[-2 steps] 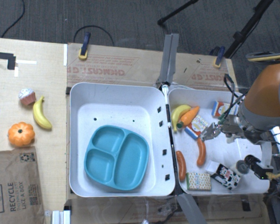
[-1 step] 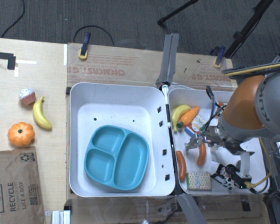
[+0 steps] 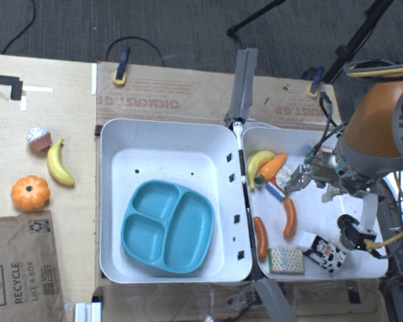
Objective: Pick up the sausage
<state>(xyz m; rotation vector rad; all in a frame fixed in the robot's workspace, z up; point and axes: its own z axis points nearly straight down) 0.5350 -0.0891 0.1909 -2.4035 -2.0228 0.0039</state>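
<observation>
Two orange-brown sausages lie in the right bin [image 3: 358, 265]. One sausage [image 3: 290, 218] lies near the bin's middle, and the other sausage [image 3: 259, 237] lies along the left wall. My gripper [image 3: 300, 178] hangs over the upper middle of that bin, just right of a carrot [image 3: 272, 167] and a short way above the middle sausage. I see nothing held in it.
A banana [image 3: 255, 167] lies next to the carrot, with a small blue and red item [image 3: 275, 191] below them. A speckled block [image 3: 286, 261] and a black-and-white package [image 3: 325, 255] lie at the bin's front. The left bin [image 3: 118, 186] holds a blue divided plate [image 3: 168, 226].
</observation>
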